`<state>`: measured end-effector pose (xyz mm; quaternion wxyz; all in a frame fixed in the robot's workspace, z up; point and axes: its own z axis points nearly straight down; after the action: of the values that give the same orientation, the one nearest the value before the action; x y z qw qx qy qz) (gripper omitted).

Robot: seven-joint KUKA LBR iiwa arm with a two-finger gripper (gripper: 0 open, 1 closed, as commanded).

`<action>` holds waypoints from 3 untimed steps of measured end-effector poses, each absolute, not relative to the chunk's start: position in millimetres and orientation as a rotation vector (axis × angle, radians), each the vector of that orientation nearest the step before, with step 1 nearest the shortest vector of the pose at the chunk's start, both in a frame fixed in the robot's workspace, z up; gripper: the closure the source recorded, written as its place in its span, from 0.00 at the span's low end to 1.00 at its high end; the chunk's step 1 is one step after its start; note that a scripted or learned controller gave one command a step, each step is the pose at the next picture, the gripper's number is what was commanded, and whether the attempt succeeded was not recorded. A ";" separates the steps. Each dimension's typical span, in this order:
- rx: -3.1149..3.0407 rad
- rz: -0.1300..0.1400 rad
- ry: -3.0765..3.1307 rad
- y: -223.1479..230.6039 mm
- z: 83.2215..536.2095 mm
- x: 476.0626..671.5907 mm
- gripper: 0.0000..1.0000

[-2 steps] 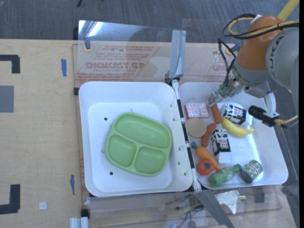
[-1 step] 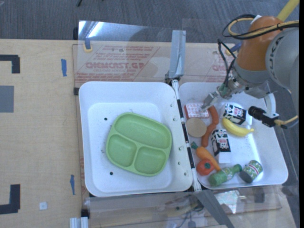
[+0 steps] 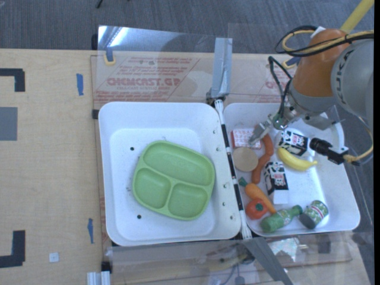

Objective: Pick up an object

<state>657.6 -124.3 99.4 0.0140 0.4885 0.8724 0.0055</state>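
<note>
Since the task names no single target, we treat the clutter in the right-hand white plastic bin [image 3: 347, 209] as the candidates: a yellow banana [image 3: 298, 160], a long orange sausage-shaped piece [image 3: 262, 157], a round tan disc [image 3: 245, 158], a red-and-white flat packet [image 3: 242, 137], a carrot [image 3: 259, 194], a green bottle [image 3: 280, 219] and a small green can [image 3: 314, 213]. The grey two-finger gripper [image 3: 259, 133] sits at the upper middle of that bin, over the packet and the sausage top; we cannot tell whether its fingers are spread or closed, and nothing shows between them. We judge a straight descent on the sausage's upper end best, fingers straddling its narrow width, clear of the disc. The green divided plastic plate [image 3: 173, 180] lies alone in the left white bin [image 3: 119, 123].
</note>
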 end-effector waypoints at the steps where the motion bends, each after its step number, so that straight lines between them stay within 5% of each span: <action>1: 1.521 0.022 2.715 -123.2 110.6 658.8 1.00; 2: 1.521 0.022 2.716 -123.3 110.4 658.6 0.00; 3: 1.519 0.026 2.709 -123.6 122.3 660.4 1.00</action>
<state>660.4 -123.6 122.3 0.0178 0.4890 0.8721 0.0084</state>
